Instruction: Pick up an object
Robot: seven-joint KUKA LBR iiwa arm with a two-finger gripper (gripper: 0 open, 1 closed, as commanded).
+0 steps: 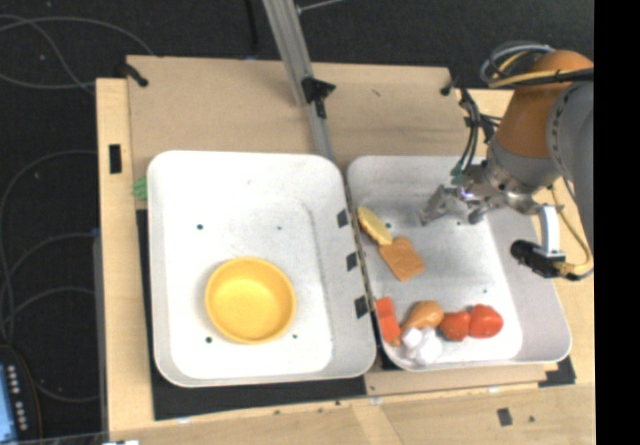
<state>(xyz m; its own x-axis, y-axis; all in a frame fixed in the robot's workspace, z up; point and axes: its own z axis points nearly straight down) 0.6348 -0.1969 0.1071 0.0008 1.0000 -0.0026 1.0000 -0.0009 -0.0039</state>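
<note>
A dark floor with loose cables surrounded the pale wooden tabletop [230, 103], which carried 2 shallow white bins side by side. A slim metal post [290, 33] slanted up from the tabletop's far side, just behind the seam between them. The left bin [200, 193] held 1 thing — a yellow bowl [250, 299], upright, near its front-left part.

The right bin [520, 333] held the rest. A pale yellow piece [374, 225] lay by its left wall, touching a tan block [402, 258] just in front of it. Along the front edge sat a cluster: an orange piece [386, 319] against the left wall, a white lump [421, 345], an orange-brown rounded object [424, 314] and a red object [473, 323], all close together or touching.

The arm [530, 123] reached in from the right, its orange band above the wrist. The gripper [455, 203] hung over the rear part of the right bin, well apart from the front cluster and near, but not touching, the tan block. Its fingers looked spread, with nothing visible between them — no object was held.
</note>
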